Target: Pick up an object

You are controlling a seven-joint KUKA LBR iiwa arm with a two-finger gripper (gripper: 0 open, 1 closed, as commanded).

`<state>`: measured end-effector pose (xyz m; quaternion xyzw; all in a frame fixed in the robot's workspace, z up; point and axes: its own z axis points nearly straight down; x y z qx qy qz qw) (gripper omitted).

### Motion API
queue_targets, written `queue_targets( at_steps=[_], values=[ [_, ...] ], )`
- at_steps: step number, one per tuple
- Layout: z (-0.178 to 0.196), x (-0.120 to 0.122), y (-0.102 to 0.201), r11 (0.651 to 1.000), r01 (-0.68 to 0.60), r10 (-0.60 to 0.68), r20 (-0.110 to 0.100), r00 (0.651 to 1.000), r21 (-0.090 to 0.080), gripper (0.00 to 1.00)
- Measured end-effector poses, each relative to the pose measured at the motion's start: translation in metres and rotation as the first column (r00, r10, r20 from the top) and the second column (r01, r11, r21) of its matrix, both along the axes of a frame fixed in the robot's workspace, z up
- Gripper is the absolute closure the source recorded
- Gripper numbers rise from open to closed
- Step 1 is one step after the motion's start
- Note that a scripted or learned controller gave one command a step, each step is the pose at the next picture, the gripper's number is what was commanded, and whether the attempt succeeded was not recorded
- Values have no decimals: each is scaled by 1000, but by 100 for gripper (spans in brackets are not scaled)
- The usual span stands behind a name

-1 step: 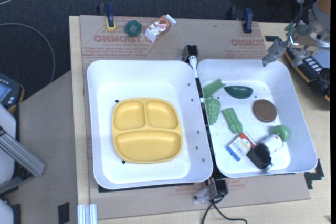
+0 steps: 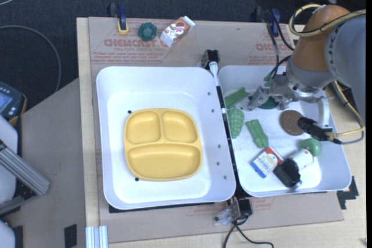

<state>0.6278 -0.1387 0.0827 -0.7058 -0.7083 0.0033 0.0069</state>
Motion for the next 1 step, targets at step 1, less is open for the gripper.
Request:
queue_targets(
  at_steps=[1],
  values=[
    [3, -134, 11, 1000, 8, -8, 0, 1000, -1, 0]
  ],
)
